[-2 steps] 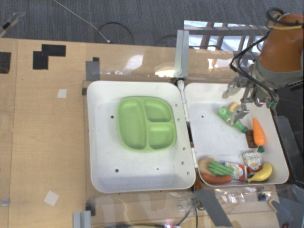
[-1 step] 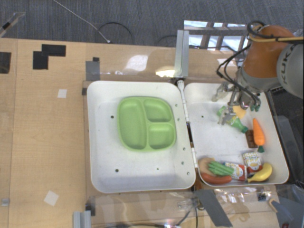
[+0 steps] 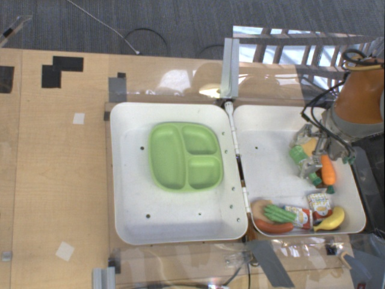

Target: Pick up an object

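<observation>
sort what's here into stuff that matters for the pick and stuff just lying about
For the pick:
gripper
carrot
green item by the gripper
banana
small carton
green beans
right bin

Just lying about:
green divided plate
left bin

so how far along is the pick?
Done: the gripper is down in the right bin, among the carrot and the green item. In hand: nothing I can confirm. Left: secure a grasp and lift. The banana lies untouched at the front.
</observation>
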Robot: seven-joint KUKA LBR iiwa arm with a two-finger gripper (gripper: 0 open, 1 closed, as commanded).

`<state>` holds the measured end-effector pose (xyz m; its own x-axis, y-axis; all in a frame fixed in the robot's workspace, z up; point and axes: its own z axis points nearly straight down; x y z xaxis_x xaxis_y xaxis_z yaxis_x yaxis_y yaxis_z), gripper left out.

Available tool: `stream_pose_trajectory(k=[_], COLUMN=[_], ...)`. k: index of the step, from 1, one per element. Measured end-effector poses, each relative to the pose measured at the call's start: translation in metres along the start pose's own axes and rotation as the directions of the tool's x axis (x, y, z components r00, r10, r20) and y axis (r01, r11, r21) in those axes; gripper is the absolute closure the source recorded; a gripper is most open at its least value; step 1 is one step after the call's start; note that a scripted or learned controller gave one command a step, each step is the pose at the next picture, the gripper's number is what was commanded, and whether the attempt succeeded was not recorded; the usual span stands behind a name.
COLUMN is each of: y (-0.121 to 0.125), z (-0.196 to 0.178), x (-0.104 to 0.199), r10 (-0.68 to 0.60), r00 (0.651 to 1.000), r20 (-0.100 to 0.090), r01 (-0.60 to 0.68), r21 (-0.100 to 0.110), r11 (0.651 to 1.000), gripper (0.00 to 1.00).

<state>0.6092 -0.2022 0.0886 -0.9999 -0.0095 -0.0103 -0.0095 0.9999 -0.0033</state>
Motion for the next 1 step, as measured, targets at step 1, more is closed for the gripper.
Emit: stream_pose_trajectory(k=[1], y=[0.0067], z=[-0.0154], x=[-0.0069], r10=[-0.012], r00=[1.000], r20=[0.016], r01=[0.012], r21=[-0.002], r11=[1.000], gripper=[1.00])
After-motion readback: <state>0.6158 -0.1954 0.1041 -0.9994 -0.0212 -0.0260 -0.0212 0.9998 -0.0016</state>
